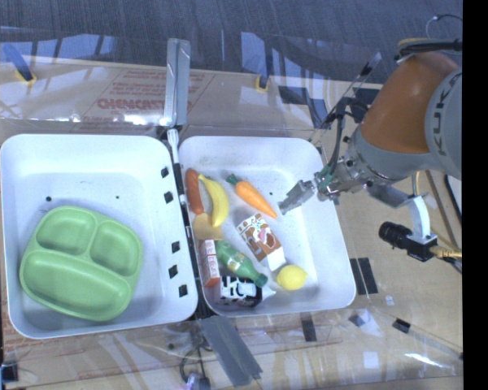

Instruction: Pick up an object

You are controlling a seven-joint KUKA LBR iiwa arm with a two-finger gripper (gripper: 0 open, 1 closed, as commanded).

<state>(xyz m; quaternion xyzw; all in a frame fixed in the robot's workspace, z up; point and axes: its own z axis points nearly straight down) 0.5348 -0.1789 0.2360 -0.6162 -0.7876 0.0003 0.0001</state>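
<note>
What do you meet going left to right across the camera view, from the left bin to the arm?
Green divided plate → hot dog → banana → carrot → hand → orange band on the arm.

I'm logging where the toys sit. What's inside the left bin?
The left bin holds one thing: a green divided tray, lying flat in its near-left part, with three compartments facing up. Whatever lies beneath that tray is covered.
</note>
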